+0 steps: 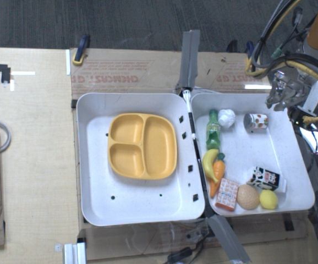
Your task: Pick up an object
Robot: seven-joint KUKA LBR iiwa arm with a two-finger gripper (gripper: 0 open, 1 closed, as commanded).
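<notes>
Right white bin [291, 142] stocked with candidate objects; arm poised at its far corner.
Nearest lie a yellow lemon [268, 199] and a cow-print carton [266, 178]; farther, a small grey can [256, 121]; beyond, the tool [280, 99] hovers, its finger state indiscernible.

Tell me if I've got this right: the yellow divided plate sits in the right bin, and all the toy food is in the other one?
Not quite. The camera view shows the yellow divided plate in the left bin; the toy food, such as the banana and lemon, is in the right bin.
</notes>
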